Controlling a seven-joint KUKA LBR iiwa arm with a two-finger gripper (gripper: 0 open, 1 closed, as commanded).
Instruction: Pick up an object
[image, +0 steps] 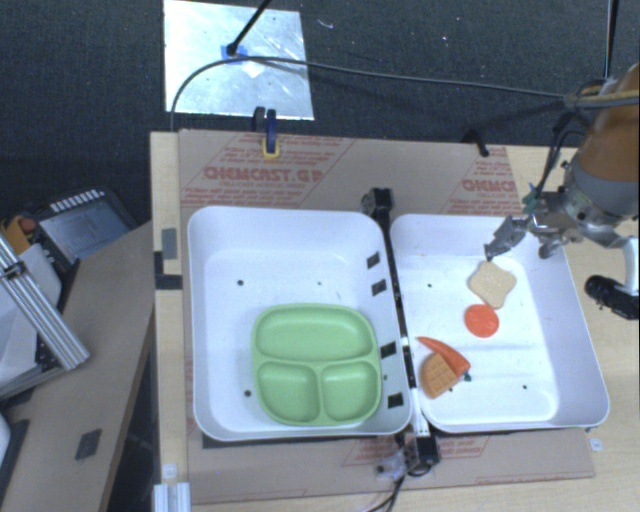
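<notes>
A pale beige, slice-shaped piece of bread (492, 284) is seen lying flat toward the far edge of the right bin (560, 400). The gripper (503, 243) is poised just above it, fingers spread, nothing held.

arm: grey kuka iiwa arm (606, 150) enters from the right edge of the camera view, upper portion.
band: orange band (612, 92) visible above the wrist, at the top right.
wrist: grey wrist housing (598, 205) sits up and to the right of the jaws, tilted down toward the left.
gripper: two-finger gripper (503, 243) extends from the wrist, pointing down and to the left.
fingers: dark fingers (499, 247) seen at the tip; too small to judge the gap between them.
held item: nothing seen between the fingers.
</notes>
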